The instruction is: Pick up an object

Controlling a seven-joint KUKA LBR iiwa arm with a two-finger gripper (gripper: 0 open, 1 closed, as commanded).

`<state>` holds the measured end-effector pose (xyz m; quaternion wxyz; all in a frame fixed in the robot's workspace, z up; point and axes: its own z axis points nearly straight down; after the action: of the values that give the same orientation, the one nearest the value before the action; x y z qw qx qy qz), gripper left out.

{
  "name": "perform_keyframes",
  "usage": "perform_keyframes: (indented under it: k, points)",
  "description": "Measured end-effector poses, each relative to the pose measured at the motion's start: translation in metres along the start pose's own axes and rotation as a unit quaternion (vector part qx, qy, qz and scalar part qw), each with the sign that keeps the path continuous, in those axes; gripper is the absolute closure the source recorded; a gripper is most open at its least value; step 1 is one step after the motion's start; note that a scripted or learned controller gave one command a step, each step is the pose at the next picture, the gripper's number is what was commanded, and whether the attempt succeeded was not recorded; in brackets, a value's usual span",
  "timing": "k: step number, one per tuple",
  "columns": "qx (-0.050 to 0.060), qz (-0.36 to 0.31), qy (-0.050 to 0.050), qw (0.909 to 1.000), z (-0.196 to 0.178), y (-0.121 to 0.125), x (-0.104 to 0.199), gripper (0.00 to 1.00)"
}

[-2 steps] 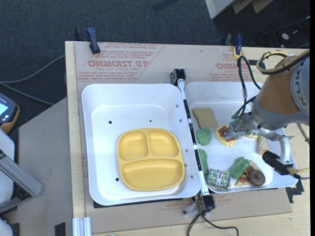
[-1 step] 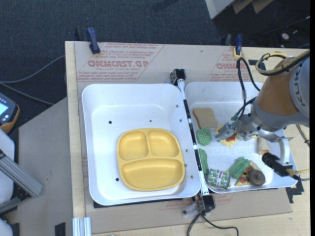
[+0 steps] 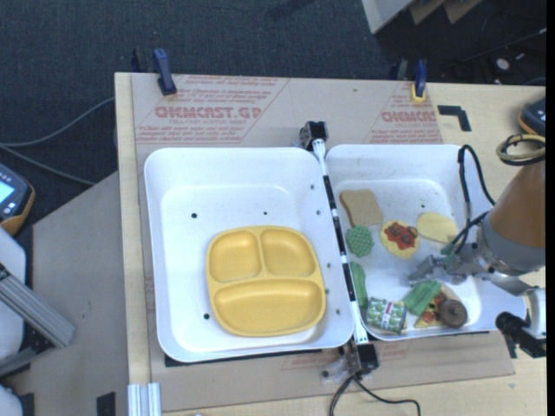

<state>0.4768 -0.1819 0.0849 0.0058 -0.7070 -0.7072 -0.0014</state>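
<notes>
White plastic bins sit side by side on a cardboard-covered bench point(image 3: 260, 120) printed with red "CHEMCAST GP" lettering. In the left bin point(image 3: 173, 232) lies a yellow divided plate point(image 3: 263, 280). The right bin point(image 3: 390, 156) holds small toy foods: a brown bread slice point(image 3: 361, 206), a green round piece point(image 3: 359, 241), a pizza slice point(image 3: 400, 237), a pale yellow piece point(image 3: 436, 227), a green packet point(image 3: 386, 315) and a brown round piece point(image 3: 452, 312). The gripper point(image 3: 442, 267) reaches into this bin from the right, low among the toys; whether it is spread or closed cannot be told. Blue clamps point(image 3: 162, 70) pin the bench's far edge. Dark carpet lies beyond.
</notes>
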Motion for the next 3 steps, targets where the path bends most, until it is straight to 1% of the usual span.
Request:
perform_keyframes:
  k: [1,2,3]
  points:
    - [-0.002,-0.001,-0.004,1.0000,0.001,0.002,0.048,0.00]
    - [-0.007,-0.002,-0.007,1.0000,0.000,0.080,0.037,0.00]
    - [0.000,0.002,-0.004,1.0000,0.001,0.021,0.041,0.00]
